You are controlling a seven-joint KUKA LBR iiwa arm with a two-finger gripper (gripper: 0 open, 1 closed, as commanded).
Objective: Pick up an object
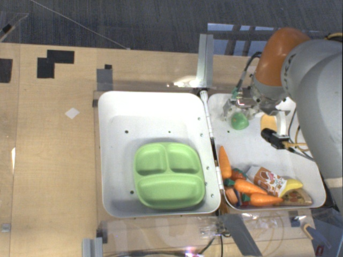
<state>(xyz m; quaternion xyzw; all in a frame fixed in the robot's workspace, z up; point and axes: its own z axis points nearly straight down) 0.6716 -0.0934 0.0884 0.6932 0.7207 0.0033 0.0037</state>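
Note:
My gripper [239, 110] hangs over the far left part of the right bin [320, 182], under the grey arm with its orange band. A small round green object [239, 122] lies right at the gripper's lower end; whether they touch is unclear. Nearer the front of the same bin lie several orange carrots [247, 186], a printed snack packet [269, 181] and a yellow banana [292, 186]. A yellow object [268, 122] sits just right of the green one, partly behind a black cable.
The left bin [115, 111] holds a green divided plate [169, 174] in its front half. A metal post [206, 58] stands at the back between the bins. The arm's bulk covers the right bin's far right side.

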